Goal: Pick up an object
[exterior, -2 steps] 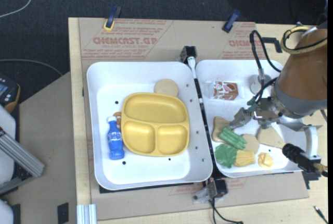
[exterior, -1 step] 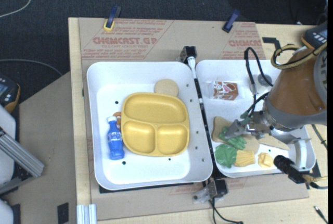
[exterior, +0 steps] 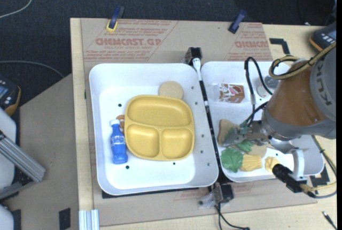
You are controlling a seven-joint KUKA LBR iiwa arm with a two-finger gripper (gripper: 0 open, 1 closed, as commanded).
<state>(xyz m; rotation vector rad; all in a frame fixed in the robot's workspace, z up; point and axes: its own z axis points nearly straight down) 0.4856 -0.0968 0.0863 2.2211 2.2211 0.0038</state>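
My gripper (exterior: 241,136) is low in the right bin (exterior: 214,71), reaching in from the right. It sits just above a green leafy toy (exterior: 232,158) joined to a pale yellow corn piece (exterior: 252,161), and right beside a tan wedge (exterior: 226,128). The wrist hides what lies directly under it. A small packet with a brown and red picture (exterior: 232,92) lies farther back in the same bin. A small yellow piece (exterior: 270,162) shows at the bin's front right.
The left bin (exterior: 101,116) holds a yellow divided plate (exterior: 158,127), a blue bottle (exterior: 118,143) lying at the plate's left, and a round beige disc (exterior: 171,89) behind it. The bins' shared rim (exterior: 206,116) runs just left of the gripper.
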